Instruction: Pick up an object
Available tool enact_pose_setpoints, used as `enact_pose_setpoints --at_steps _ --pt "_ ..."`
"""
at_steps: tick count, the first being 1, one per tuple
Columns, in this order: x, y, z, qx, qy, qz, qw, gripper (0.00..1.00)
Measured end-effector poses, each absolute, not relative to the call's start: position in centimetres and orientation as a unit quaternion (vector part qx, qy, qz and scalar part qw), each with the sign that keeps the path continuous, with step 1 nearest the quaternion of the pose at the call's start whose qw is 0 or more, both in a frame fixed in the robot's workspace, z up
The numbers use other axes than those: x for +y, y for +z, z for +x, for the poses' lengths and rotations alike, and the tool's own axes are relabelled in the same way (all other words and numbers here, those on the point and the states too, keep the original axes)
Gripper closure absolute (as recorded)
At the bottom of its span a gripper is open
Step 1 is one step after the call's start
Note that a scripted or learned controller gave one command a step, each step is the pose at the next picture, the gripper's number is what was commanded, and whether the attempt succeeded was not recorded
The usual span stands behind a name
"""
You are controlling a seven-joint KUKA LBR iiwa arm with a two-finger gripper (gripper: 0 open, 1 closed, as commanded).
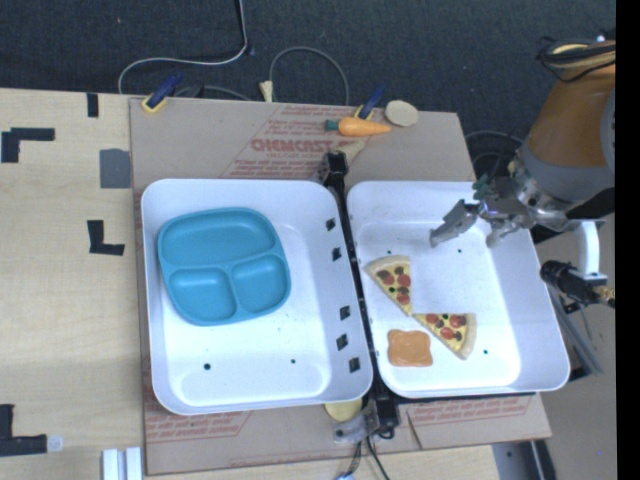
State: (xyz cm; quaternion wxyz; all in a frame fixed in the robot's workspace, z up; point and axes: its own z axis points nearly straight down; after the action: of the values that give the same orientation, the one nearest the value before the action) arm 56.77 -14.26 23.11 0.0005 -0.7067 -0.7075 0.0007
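Observation:
In the right bin (530, 298) lie two toy pizza slices: one (393, 280) near the bin's left wall, the other (449, 330) lower and to its right. An orange-brown flat piece (409, 348) rests beside the lower slice, touching it. My gripper (468, 232) hangs over the upper right part of this bin, up and to the right of the upper slice and apart from it. Its fingers (445, 231) are spread open with nothing between them.
The left bin (300, 363) holds a blue divided plate (224, 264). Behind the bins, on the cardboard, lie a toy carrot (362, 126) and a beige round piece (401, 113). Cables run across the dark floor at the back. A black clamp (335, 168) sits where the bins meet.

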Motion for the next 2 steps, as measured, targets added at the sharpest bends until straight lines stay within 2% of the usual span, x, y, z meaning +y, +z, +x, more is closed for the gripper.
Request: enact_pose_setpoints --at_steps 1,2 --pt "-9.1 14.3 54.1 -0.708 0.002 -0.706 0.004 0.0" --pt "-10.3 8.2 57.2 -0.708 0.0014 -0.707 0.0 0.0"
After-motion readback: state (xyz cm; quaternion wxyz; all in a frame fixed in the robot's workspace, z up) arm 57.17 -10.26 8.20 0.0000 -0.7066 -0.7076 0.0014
